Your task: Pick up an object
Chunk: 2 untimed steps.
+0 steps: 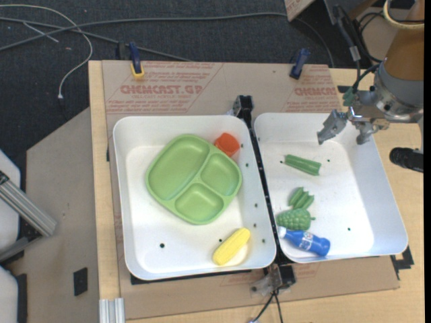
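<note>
No object has been lifted yet, so the task is judged to be at its approach stage. The claw (347, 129) is seen above the far part of the right bin (377, 200), near the worktop's far right corner, with its two fingers spread apart and nothing between them. Every item is lying on a bin floor.

In the right bin, a green bean pod (302, 165) is placed nearest the claw, just toward the near edge from it; it is judged the likeliest target (though any item would satisfy the task). Further toward the worktop's near edge, a green leafy vegetable toy (297, 209) is found, and a blue bottle-like item (306, 242) is set just beside it, close to the bin's near rim.

In the left bin (131, 200), a green divided plate (194, 178) is laid in the middle, an orange item (227, 142) is touching its far side, and a yellow corn cob (231, 246) is resting near the near edge.

What is left, by this judgement: descent, closing on an item, and lifting it clear.
</note>
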Each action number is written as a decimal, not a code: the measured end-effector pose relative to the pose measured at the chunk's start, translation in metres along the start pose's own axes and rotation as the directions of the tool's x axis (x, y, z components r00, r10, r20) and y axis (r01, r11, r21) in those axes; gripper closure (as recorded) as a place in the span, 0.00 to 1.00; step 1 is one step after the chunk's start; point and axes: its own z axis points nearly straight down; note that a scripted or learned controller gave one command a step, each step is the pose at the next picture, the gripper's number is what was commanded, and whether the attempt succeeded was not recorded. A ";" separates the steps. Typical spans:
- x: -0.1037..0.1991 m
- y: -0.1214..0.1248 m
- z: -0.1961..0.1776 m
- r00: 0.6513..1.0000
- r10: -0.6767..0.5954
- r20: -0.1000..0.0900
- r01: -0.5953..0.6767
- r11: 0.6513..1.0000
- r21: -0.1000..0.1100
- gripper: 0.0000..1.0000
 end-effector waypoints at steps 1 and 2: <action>0.000 0.002 -0.008 1.000 -0.003 0.002 0.003 1.000 -0.014 0.00; 0.004 -0.004 0.051 1.000 -0.003 0.001 0.003 1.000 -0.010 0.00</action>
